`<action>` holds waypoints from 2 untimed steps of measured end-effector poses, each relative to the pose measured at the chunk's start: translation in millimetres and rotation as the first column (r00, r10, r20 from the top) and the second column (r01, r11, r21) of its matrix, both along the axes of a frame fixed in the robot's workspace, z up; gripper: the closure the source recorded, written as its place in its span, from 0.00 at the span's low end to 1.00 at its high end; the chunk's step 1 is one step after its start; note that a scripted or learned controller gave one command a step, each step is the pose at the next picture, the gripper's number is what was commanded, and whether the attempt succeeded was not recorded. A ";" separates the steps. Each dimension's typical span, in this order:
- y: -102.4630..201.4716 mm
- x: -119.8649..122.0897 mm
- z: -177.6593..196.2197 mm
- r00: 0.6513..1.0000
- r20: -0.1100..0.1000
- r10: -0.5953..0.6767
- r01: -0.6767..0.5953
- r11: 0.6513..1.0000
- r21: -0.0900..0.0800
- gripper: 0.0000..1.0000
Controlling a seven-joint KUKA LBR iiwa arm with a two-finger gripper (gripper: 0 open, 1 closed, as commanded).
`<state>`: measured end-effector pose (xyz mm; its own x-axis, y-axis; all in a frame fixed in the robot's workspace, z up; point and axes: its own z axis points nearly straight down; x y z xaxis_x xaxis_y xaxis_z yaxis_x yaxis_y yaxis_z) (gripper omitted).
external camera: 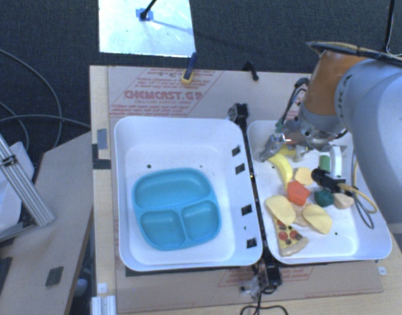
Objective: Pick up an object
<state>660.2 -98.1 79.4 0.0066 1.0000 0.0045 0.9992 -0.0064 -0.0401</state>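
While the gripper (279,146) hangs over the right bin (368,245), its tips touch a toy banana (282,167). Whether they clamp it, I cannot tell. A blue divided tray (177,208) lies centre-left.

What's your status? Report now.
Gripper low in right bin, at banana. Nothing seen between fingers. Toy food crowded close by; blue tray in left bin.

arm (374,104): grey, rounded | orange band (328,77) | thin cables at wrist

Floor: dark blue-grey carpet (266,18).
Bench: pale wooden top (63,176).
Floor patch: bright reflective sheet (145,18).
Left edge: slanted aluminium rail (17,182), grey cables (30,120).
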 end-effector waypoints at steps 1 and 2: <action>-1.9 0.3 0.2 1.000 0.000 0.001 -0.001 1.000 0.004 0.00; -0.1 0.1 0.0 1.000 0.001 0.002 -0.002 1.000 -0.001 0.00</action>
<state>660.3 -98.1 79.4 0.0051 1.0000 0.0034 0.9992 -0.0049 -0.0393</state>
